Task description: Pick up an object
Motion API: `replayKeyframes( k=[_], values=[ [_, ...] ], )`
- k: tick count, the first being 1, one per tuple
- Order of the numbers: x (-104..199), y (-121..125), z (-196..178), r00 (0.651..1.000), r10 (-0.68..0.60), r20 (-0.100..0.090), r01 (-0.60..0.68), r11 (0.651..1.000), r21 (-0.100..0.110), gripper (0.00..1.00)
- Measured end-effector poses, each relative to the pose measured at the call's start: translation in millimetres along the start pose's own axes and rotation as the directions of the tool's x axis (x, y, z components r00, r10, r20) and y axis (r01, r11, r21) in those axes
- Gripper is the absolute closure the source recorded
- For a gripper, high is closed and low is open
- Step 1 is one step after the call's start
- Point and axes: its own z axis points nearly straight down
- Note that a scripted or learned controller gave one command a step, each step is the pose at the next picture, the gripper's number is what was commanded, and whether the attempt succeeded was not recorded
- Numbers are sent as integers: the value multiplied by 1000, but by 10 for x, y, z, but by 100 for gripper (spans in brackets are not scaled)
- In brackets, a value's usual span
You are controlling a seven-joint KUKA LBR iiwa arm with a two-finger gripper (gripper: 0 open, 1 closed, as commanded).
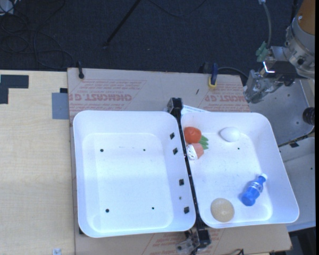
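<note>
Nearest the camera, in the right bin [287, 195], a round tan ball [222, 210] sits by the front wall, and just to its right a small blue bottle [252, 190] lies tilted with its pale cap pointing up and away. Further back, against the divider between the two bins, an orange-red toy with a bit of green [193, 135] rests touching a smaller white and pink piece [194, 152]; what those two are exactly is hard to make out. A white egg-shaped object [229, 134] lies near the back wall, well apart from the rest. The left bin [80, 142] shows its white floor with a few dark dots.

Beyond the bins, over the cardboard sheet [127, 92] at the back right corner, the gripper [254, 92] hangs above the bench, outside the right bin and touching none of the objects. It is small and shadowed, so whether it is apart or together I cannot tell. The arm [303, 36] above it is cut off at the frame's edge.
</note>
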Motion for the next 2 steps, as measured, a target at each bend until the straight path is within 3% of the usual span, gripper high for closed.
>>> replayKeyframes(
  k=[1, 2],
  values=[
    [67, -771, -6, 1000, 1, -1, -1, 1000, 19, 100],
    [-40, -810, 2230, 1000, 6, 0, -6, 999, 38, 100]
  ],
)
